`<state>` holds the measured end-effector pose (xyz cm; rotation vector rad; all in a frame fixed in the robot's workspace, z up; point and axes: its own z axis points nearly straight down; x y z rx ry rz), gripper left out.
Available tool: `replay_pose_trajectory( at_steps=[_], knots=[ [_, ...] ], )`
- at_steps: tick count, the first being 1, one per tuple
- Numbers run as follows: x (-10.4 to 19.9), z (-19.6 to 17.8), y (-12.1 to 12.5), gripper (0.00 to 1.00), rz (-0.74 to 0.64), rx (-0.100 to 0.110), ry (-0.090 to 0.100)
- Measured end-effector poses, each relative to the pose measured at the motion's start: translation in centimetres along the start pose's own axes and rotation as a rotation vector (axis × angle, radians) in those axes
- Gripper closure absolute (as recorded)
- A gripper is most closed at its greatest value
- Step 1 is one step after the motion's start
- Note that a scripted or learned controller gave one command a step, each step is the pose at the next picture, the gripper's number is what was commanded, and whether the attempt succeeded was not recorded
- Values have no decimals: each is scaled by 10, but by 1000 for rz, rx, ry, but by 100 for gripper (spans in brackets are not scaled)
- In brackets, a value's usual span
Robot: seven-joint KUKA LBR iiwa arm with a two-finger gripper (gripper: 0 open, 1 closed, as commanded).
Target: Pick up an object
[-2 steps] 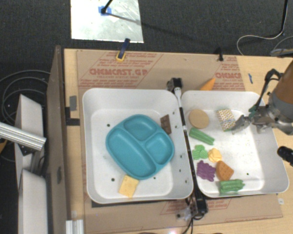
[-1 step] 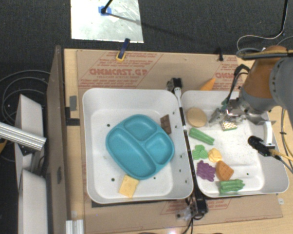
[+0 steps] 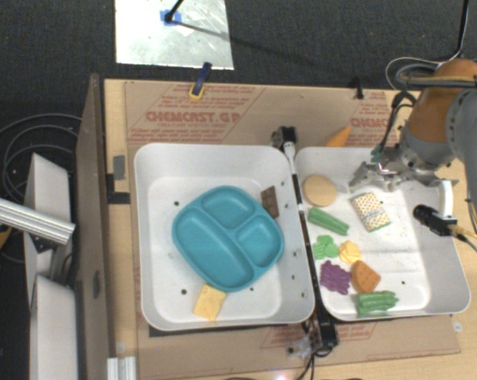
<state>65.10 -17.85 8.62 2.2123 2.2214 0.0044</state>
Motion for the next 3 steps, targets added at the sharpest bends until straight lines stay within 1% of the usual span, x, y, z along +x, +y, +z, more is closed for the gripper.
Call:
replay_pose_trajectory(
  at_steps=[1,2,3],
  knots=[
    [-31,-6,-42,0,6,6,0],
    [-14,-40,-168,0,8,11,3],
    [25,2,-109,0,-4,4,3]
  ],
)
